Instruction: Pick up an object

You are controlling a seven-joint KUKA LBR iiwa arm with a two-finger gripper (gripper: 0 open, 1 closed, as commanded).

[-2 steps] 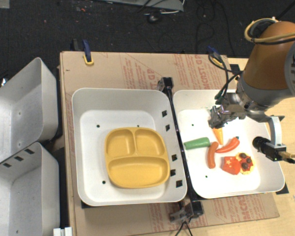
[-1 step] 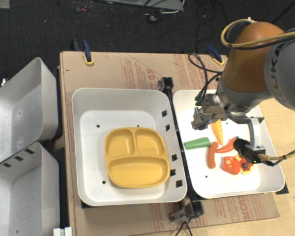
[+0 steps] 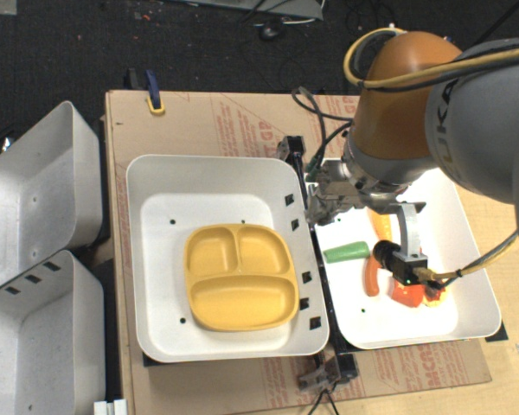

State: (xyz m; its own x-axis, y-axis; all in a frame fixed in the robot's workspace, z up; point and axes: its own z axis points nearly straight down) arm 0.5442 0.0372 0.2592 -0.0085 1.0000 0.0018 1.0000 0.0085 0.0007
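Observation:
In the right bin [image 3: 398,327] lie a few small items: a green oblong piece [image 3: 344,252], a slim red-orange piece [image 3: 371,277], a chunkier orange-red piece [image 3: 406,295] and a yellow-orange piece [image 3: 381,226] partly hidden under the wrist. My gripper [image 3: 327,206] hangs over the bin's upper left part, just above and left of the green piece. The wrist's bulk hides what lies directly below it. Nothing is seen held.
The left bin [image 3: 156,188] holds a yellow divided plate [image 3: 240,277]. A dark divider with clips [image 3: 310,258] runs between the bins. Two white tubs [image 3: 35,188] stand off the bench at the left. The arm [image 3: 467,111] covers the right bin's upper part.

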